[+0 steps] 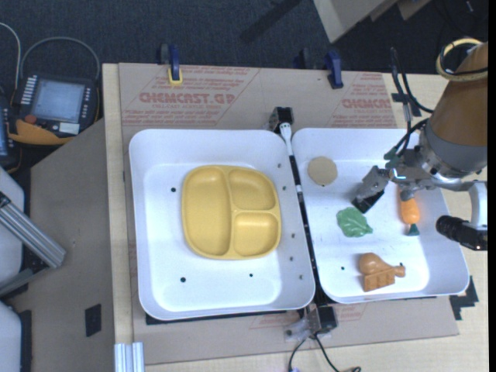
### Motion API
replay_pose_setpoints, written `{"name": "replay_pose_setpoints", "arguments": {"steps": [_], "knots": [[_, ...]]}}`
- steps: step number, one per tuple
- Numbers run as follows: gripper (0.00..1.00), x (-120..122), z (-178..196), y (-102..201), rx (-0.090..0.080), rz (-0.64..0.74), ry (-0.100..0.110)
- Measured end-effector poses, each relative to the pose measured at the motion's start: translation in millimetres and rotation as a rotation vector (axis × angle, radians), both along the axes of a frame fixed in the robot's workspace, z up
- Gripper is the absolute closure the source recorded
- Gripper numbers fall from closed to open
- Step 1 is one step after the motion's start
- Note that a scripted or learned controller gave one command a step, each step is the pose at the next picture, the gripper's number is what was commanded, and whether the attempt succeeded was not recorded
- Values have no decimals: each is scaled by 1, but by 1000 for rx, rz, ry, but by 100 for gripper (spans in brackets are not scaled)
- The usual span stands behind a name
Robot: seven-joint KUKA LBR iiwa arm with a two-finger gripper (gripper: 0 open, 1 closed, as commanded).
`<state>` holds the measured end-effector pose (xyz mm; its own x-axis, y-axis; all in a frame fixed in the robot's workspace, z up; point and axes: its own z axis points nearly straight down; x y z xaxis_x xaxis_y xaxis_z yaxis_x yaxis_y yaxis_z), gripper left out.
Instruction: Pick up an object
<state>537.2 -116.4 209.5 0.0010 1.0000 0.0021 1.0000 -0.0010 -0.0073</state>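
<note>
Grey metal and an orange band mark the robot arm (457, 122), which reaches in from the right and bends down over the right white shallow bin (434, 281). Its wrist is tilted, so the two-finger gripper (369, 194) points down and to the left, low over the bin floor. One dark finger (367, 200) juts toward the green crumpled leaf-shaped toy (353, 222) and ends just above it; whether they touch cannot be told. How far the fingers are spread cannot be told either, and nothing is seen between them.

Relative to the green toy: a round tan disc (322, 170) lies up and a little left, an orange carrot-shaped toy (409, 211) lies to the right, just beside the arm's wrist, and a brown lumpy toy (378, 272) lies below and right. All four rest on the right bin's floor. Well to the left of the green toy, in the left white shallow bin (155, 231), sits a yellow plastic divided plate (230, 211)
</note>
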Motion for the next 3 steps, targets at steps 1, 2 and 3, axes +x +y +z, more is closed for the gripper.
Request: {"name": "replay_pose_setpoints", "arguments": {"steps": [1,2,3], "knots": [[0,-6,-48,8,1,1,1],[0,-17,-103,12,1,0,1],[100,-15,-89,11,-3,-1,-8]]}}
